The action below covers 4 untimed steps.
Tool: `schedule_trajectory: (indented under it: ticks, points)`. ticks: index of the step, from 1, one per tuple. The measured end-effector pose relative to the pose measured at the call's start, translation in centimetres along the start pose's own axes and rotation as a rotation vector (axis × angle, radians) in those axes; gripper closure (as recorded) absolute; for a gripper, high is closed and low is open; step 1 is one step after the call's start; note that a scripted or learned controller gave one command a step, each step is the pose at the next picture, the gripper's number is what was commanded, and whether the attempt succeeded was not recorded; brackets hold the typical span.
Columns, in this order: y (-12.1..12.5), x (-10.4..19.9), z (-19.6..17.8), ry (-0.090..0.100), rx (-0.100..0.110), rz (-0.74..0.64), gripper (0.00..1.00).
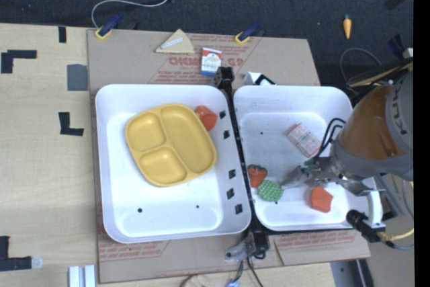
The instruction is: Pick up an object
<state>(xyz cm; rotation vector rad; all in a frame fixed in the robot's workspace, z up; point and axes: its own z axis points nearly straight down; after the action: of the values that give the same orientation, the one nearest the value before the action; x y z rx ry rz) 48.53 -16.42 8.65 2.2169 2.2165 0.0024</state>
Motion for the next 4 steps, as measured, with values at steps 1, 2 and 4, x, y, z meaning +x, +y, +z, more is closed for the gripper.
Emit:
schedule_trajectory:
  ticks: [1, 2, 4]
  points:
    - [7.5, -4.0, -6.8, 0.001, 0.004, -0.001, 0.0]
    - [11.4, -0.9, -0.3, -0.003, -0.004, -0.001, 0.0]
    - [15.1, 0.4, -0.4, -0.001, -0.011, -0.004, 0.0]
